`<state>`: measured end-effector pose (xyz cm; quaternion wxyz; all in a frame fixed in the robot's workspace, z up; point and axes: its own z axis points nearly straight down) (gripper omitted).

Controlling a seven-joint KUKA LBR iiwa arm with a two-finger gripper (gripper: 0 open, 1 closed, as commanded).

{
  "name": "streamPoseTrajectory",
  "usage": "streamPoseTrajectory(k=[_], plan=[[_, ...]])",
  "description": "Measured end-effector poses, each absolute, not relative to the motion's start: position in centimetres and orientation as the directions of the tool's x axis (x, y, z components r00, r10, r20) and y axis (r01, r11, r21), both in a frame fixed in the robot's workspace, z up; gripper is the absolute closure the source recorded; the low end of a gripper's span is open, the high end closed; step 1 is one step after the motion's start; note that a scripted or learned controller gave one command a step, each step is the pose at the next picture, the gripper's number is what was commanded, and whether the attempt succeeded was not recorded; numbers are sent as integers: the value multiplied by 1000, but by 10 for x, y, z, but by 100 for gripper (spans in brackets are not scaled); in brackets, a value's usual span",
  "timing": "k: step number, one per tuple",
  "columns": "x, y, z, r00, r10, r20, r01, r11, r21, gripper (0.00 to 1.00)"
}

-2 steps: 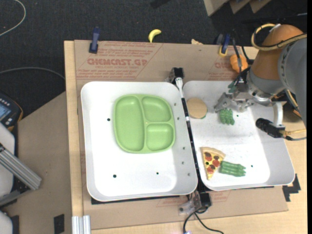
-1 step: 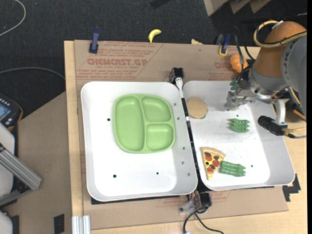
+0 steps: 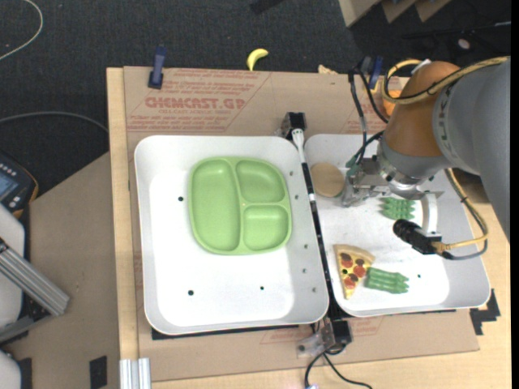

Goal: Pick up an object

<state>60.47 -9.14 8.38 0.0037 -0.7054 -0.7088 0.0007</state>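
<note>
In the camera view, the gripper (image 3: 366, 191) is lowered into the right-hand shallow white bin (image 3: 462, 294), just beside a round tan disc (image 3: 328, 180), probably for a grasp; whether it is spread or pressed together cannot be told. A toy pizza slice (image 3: 352, 267) and green ridged pieces (image 3: 387, 280) lie nearer the front

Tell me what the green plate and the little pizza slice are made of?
The green plate looks like moulded plastic: one even pale green, smooth, with three rounded sections pressed into it. The pizza slice looks like a toy, probably plastic or rubber, since its colours are flat and bright and its edges are neat; the picture is too small to say which. Both lie in shallow white bins.
</note>
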Motion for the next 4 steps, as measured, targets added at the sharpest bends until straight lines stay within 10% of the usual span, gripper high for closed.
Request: streamPoseTrajectory(k=[3, 4], plan=[[480, 58, 473, -4, 1000, 5, 1000, 4, 21, 100], [479, 94, 451, -4, 1000, 0, 1000, 4, -4, 100]])
